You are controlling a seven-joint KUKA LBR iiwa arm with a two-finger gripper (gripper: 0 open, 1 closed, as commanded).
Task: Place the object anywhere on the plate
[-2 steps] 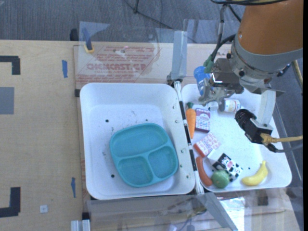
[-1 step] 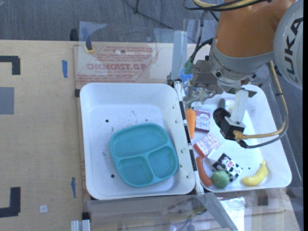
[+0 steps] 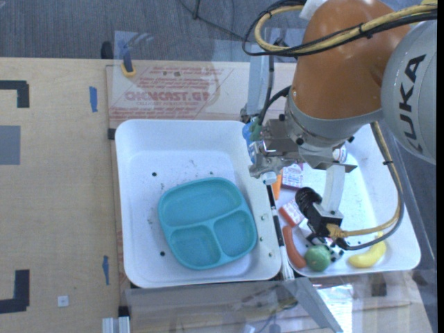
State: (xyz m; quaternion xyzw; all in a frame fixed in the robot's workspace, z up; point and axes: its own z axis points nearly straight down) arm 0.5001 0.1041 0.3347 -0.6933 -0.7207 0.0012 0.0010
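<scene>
Nothing lies on the teal plate point(image 3: 206, 222) yet, so the whole placing remains to do. The plate sits bare in the left bin point(image 3: 139, 158); the right bin point(image 3: 371, 179) holds a green ball point(image 3: 318, 257), a banana point(image 3: 366, 255), an orange stick point(image 3: 294, 247) and packets point(image 3: 293, 177) (the object is presumably among them). The claw point(image 3: 276, 159) hangs over the right bin's left edge; open or closed, I cannot tell.

1. The plate point(image 3: 207, 222) lies bare in the left bin point(image 3: 132, 186), open from above, with free white floor on its far and left sides.
2. The arm point(image 3: 340, 68) hangs over the far left part of the right bin point(image 3: 368, 207).
3. An orange piece point(image 3: 294, 250), a green ball point(image 3: 318, 257) and a banana point(image 3: 368, 255) crowd that bin's near edge.
</scene>
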